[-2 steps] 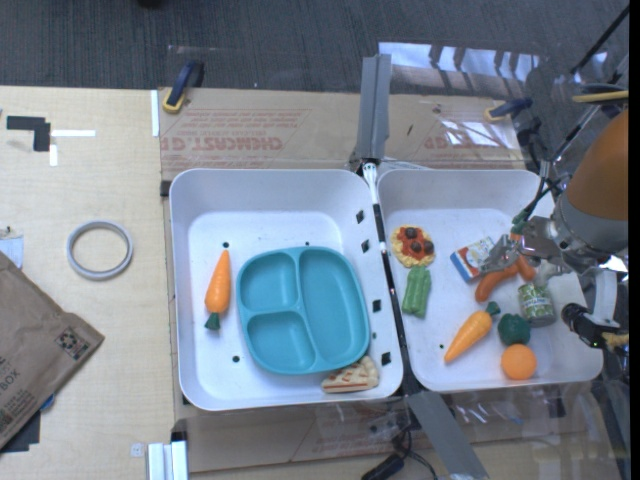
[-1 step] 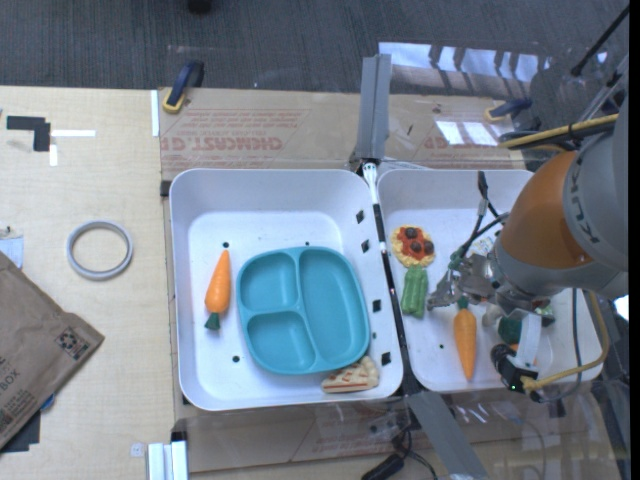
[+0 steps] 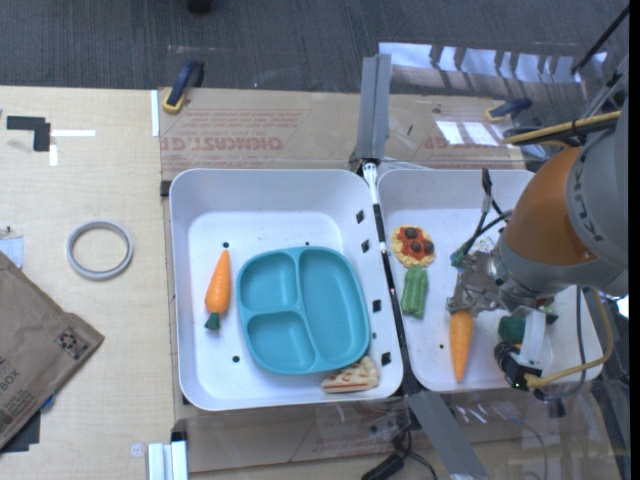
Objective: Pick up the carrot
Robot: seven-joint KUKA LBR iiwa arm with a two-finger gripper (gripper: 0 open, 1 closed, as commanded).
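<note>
the two-finger gripper [image 3: 470, 298] hangs over the top end of an orange tapered plastic carrot [image 3: 460, 344] lying in the right white bin [image 3: 430, 368]; finger state cannot be told. likely light, rigid, slick; best taken across its thick upper end.

Robot lab test cell.
A lab is indicated by taped cardboard [image 3: 240, 128] under two white bins [image 3: 185, 268], clamps [image 3: 182, 86], and loose cabling [image 3: 560, 373].
</note>
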